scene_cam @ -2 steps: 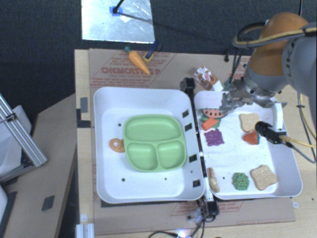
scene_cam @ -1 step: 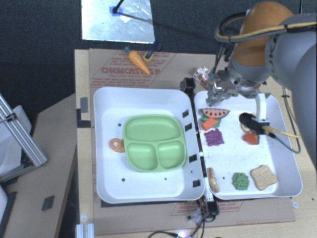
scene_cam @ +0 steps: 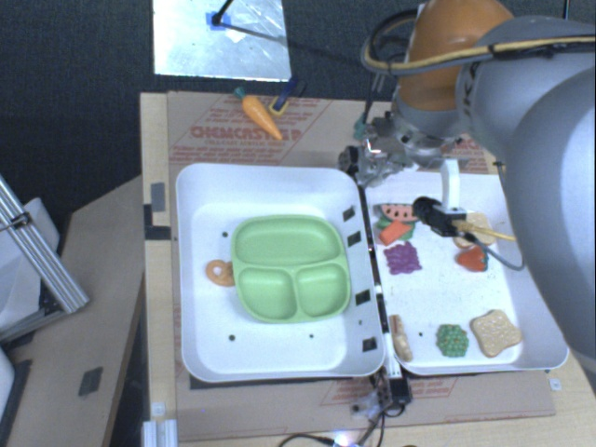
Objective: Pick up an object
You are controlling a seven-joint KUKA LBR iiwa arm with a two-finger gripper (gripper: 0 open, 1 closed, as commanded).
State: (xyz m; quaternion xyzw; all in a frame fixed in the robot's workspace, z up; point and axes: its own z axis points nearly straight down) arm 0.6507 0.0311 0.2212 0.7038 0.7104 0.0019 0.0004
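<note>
My hand over far end of rim where two bins meet; can't tell if wide or narrow. Nearest, in right bin: watermelon slice, purple grapes, red piece. Near edge: toast, green broccoli. Left bin: green plate, orange ring beside it. Carrot beyond bins.
</note>
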